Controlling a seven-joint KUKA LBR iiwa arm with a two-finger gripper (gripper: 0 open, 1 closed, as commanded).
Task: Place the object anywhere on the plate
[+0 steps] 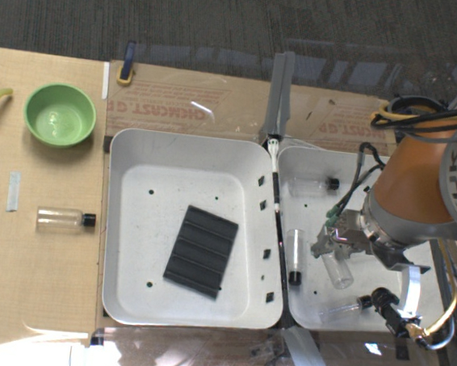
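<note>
1. The gripper (337, 248) hangs low in the right bin (301, 308), over a clear bottle (337, 271) it seems meant to grab.
2. I cannot tell whether it grips the bottle.
3. The dark ridged plate (201, 251) lies flat in the left bin (128, 208), open for a drop.
4. A second bottle (294, 258) lies by the divider.

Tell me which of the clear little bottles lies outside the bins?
The black-capped bottle on the tan bench, below the green bowl. The others lie in the right bin.
</note>
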